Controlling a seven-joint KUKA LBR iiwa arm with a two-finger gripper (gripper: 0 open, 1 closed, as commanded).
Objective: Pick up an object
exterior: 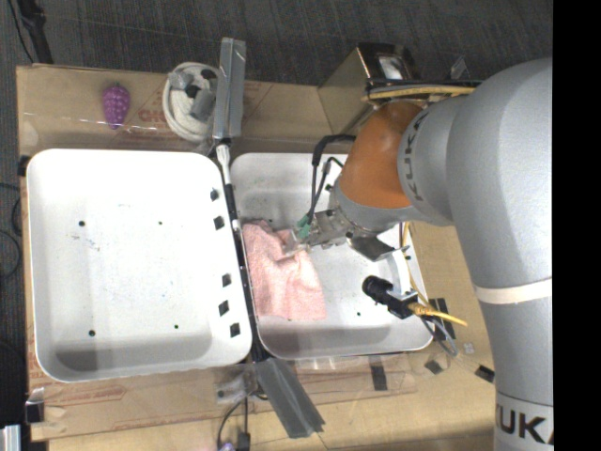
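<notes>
Grey and orange, the arm bends in from the right over the right white bin, its end effector low at the upper edge of a crumpled pink cloth lying against that bin's left wall. Whether the end effector is spread or pinching the cloth is impossible to tell. The left white bin offers open floor. The wrist hides the right bin's upper right part.

The pink cloth in the right bin looks soft and crumpled, matt. Both bins are smooth white plastic with a faint sheen. The arm's grey shell is glossy; the surface, upper left, resembles matt brown cardboard.
</notes>
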